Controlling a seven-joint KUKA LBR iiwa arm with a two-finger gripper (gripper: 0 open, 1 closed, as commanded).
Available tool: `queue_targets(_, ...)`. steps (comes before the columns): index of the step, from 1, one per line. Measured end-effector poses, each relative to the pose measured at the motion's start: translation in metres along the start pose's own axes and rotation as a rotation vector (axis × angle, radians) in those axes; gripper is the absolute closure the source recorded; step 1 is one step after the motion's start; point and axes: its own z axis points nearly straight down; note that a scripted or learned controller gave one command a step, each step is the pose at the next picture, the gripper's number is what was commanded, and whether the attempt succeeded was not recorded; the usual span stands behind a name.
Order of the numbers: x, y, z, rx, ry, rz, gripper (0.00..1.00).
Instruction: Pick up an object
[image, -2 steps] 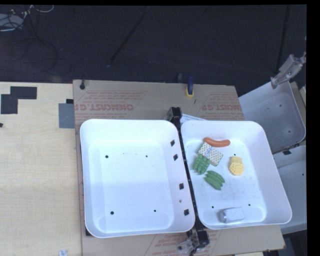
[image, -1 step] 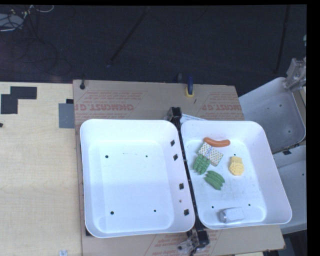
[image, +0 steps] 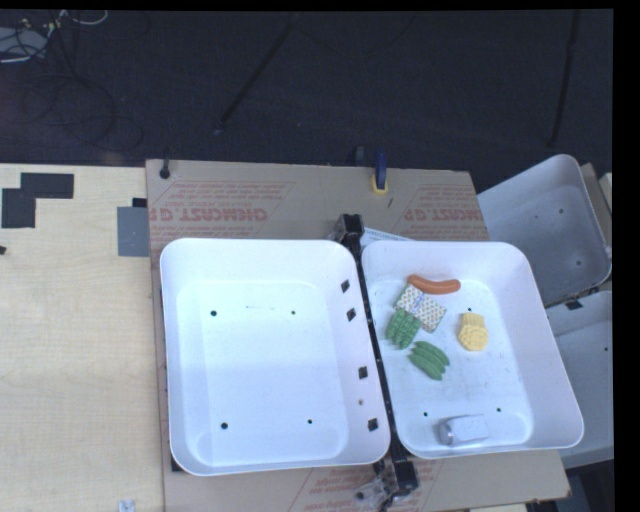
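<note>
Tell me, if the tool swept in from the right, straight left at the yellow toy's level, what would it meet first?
Probably the right bin's rim if travelling low. Above that, the yellow toy comes first, then the checkered piece. Height can't be judged from this view.

Dark floor (image: 300, 80) seen along 12 o'clock edge, crossed by thin cables (image: 60, 30). Pale wooden bench top (image: 70, 350) spread toward 9 o'clock, marked with black and grey rectangles (image: 40, 195). Brown cardboard sheet (image: 260, 200) laid at centre, printed with reversed red lettering. Grey metal plate (image: 550, 220) set at 3 o'clock.
</note>
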Motion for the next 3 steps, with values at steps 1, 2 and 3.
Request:
queue_targets(1, -0.007, -0.018, 0.255, 0.012, 0.006, -0.005, 1.0)
queue_targets(2, 0.086, -0.018, 0.152, -0.014, 0.002, -0.017, 1.0)
queue_targets(3, 0.163, -0.02, 0.152, -0.004, 0.002, -0.015, 1.0)
